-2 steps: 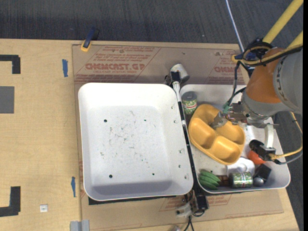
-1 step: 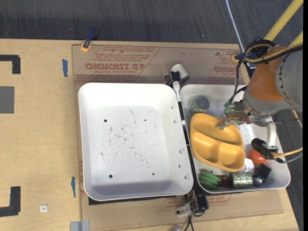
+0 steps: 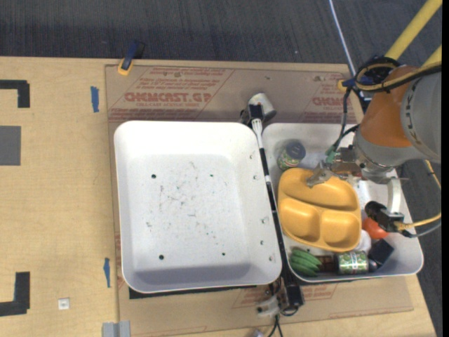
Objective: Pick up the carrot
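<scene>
The carrot (image 3: 379, 228) is a short orange-red piece lying near the right wall of the right bin (image 3: 414, 258), partly hidden by black parts around it. The arm comes in from the right, its orange band above the bin's far right corner. My gripper (image 3: 328, 170) hangs low over the top edge of a yellow moulded tray (image 3: 321, 213), up and to the left of the carrot. Nothing shows held in it.
The right bin is crowded: a green-lidded can (image 3: 290, 153) at the back, a green vegetable (image 3: 306, 260) and a small bottle (image 3: 353, 262) along the front. The left bin (image 3: 126, 188) lies beside it. Cables trail off the arm at right.
</scene>
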Robot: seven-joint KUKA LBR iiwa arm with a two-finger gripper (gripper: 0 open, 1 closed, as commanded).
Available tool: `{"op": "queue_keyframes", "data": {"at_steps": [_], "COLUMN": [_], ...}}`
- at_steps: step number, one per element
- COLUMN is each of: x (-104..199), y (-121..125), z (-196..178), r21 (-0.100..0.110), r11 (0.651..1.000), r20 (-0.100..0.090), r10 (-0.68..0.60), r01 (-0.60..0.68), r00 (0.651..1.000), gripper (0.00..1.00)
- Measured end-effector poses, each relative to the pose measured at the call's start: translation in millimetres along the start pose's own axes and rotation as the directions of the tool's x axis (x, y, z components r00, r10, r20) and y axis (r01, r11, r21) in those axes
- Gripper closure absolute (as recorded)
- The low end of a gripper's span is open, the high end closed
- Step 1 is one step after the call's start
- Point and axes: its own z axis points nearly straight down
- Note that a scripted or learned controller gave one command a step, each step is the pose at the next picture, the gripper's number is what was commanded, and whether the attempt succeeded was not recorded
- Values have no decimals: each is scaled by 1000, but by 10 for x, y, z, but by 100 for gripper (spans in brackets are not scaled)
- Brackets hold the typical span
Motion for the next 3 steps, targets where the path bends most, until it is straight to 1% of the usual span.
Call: {"op": "queue_keyframes", "data": {"at_steps": [1,2,3], "x": [235,125,-322], "y": [-277,-469,80], "z": [47,-324,124], "r21": [-32,-2,6], "r11": [998,979,967], "r20": [13,0,-16], "r10": [58,-203,-256], "r01": [-58,203,256], "r00": [998,979,967], "gripper": [0,0,0]}}
